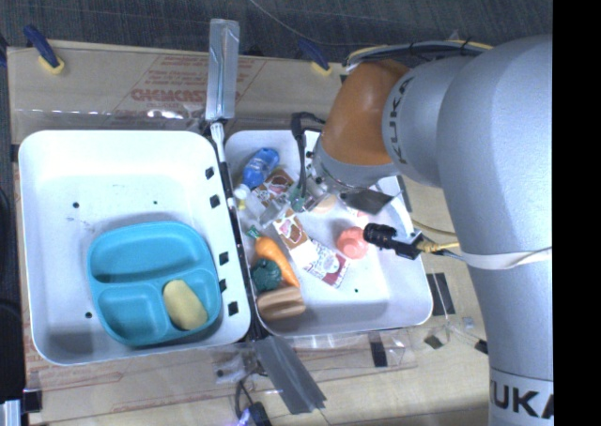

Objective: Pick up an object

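Right bin (413, 297), contents listed from the far end to the near end: a blue crumpled bottle (260, 167) against the divider; a printed packet (279, 184) beside it; a second printed packet (292, 229) at mid-bin; a third, flatter packet (326, 267) toward the near right; a small pink cup-like item (351, 242) by the right wall; an orange carrot-shaped toy (276, 256); a dark green rounded toy (266, 274) touching it; a tan bread-like block (281, 303) at the near wall. Left bin (47, 218): a blue divided tray (141, 255) with a yellow oval item (185, 305) lying in its near right compartment. The gripper (310, 191) is seen low over the far half of the right bin, among the packets and bottle; its state cannot be told, as the wrist hides it, and no object is seen held. Handling, as judged: all items are taken to be light. The packets are thought thin, limp and slippery, lying flat, and poor to pinch. The bottle is judged dented and yielding, best taken across its narrow body. The carrot toy and bread block are reckoned firm and matte, and a hold across the short width at mid-length is recommended. The pink item is judged small, rigid and likely to roll.
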Robot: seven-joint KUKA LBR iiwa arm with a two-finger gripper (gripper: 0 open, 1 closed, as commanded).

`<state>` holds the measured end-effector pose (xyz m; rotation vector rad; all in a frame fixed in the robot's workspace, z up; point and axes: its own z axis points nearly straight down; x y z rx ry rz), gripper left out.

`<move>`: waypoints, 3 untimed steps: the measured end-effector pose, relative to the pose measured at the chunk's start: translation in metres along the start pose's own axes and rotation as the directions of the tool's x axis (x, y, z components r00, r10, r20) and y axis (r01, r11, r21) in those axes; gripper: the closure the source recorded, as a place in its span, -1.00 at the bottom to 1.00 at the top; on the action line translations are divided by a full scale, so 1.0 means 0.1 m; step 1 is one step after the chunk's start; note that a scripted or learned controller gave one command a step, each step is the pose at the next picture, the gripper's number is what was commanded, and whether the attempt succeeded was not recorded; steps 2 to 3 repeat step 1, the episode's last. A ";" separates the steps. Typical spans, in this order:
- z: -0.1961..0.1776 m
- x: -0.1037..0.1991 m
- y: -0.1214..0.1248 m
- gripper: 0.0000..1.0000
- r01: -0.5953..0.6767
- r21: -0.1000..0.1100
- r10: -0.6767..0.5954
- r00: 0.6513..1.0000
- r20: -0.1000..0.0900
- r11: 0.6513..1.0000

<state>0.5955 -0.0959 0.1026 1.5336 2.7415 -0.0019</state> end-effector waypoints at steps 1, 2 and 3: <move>-0.94 0.45 0.66 1.00 -0.070 -0.008 0.070 0.998 0.001 0.997; -0.94 0.45 0.66 1.00 -0.070 -0.008 0.070 0.998 0.001 0.997; -0.94 0.45 0.66 1.00 -0.070 -0.008 0.070 0.998 0.001 0.997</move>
